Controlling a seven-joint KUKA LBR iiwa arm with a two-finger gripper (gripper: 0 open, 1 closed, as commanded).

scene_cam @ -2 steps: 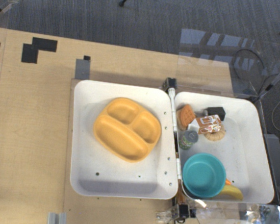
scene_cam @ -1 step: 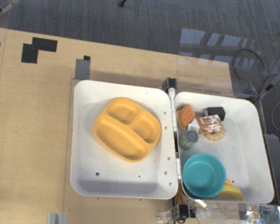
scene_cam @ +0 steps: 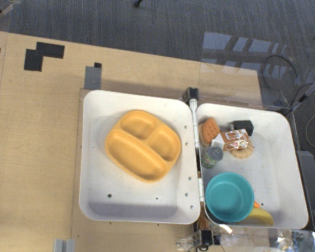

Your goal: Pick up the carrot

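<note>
A small orange sliver, likely the carrot [scene_cam: 257, 204], peeks out at the right rim of the teal bowl [scene_cam: 228, 197] in the front of the right bin [scene_cam: 287, 163]. The bowl hides most of it. A yellow banana-like piece [scene_cam: 263, 217] lies right beside it, against the bin's front wall.
At the back of the right bin are an orange waffle-like piece [scene_cam: 208, 131], a black block [scene_cam: 242, 126], a brown-and-white packet [scene_cam: 235, 140] on a round biscuit, and a small grey can [scene_cam: 212, 155]. The left bin [scene_cam: 90, 188] holds a yellow divided plate [scene_cam: 143, 144].
</note>
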